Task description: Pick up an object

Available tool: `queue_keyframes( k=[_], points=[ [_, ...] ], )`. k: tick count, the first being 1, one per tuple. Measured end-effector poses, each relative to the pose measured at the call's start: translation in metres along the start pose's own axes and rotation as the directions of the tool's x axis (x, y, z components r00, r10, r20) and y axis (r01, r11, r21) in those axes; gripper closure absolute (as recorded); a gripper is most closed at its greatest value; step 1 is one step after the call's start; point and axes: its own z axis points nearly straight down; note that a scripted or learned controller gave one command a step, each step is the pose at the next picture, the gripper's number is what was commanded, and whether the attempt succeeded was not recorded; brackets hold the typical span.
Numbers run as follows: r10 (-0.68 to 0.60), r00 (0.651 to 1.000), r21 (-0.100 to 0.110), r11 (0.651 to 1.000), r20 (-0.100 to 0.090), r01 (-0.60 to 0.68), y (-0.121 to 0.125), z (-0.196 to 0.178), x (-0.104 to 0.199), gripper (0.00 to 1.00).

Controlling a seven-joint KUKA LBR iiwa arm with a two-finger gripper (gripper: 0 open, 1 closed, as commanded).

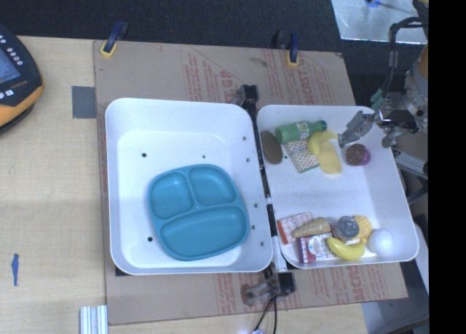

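Observation:
My gripper hangs over the far right corner of the right bin, open, with nothing between its fingers. One grey finger slants down beside a round maroon object, which lies on the bin floor just below the fingertips. To the left of it are a yellow object, a green bottle, a patterned packet and a brown oval object. Along the near edge lie a red-and-white box, a brown roll, a banana, a grey-and-yellow item and a white ball.
The left bin holds a blue divided plate. Both bins rest on a cardboard sheet held by clamps at the far edge. A yellow-and-black device sits at the far left of the bench. The arm's body stands at the right edge.

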Motion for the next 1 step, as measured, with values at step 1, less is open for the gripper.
queue_keyframes(
  k=[1],
  points=[
    [-0.005, 1.000, 0.008, 1.000, -0.001, 0.005, 0.0530, 0.1548, 0.0064, 0.00]
  ],
)
